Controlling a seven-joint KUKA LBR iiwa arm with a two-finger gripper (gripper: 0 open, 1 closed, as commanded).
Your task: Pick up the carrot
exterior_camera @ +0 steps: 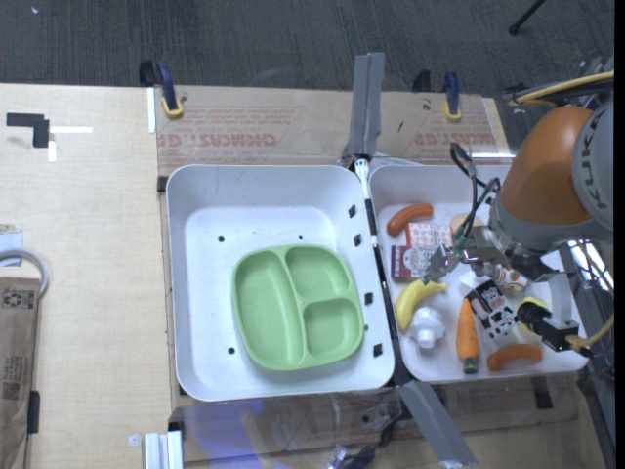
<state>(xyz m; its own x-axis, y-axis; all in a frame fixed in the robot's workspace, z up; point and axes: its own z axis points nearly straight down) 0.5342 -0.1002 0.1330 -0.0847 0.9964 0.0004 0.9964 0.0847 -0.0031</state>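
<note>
The carrot lies near the front of the right bin, orange and pointing up the view, with its dark green stub at the front end. My gripper hangs over the middle of that bin, above a red and white packet. It is up and to the left of the carrot and apart from it. Nothing is visibly held in it.
Around the carrot lie a banana, a white lump, a red-orange sausage, a yellow item and a black-and-white item. Another sausage lies further back. The left bin holds a green divided plate.
</note>
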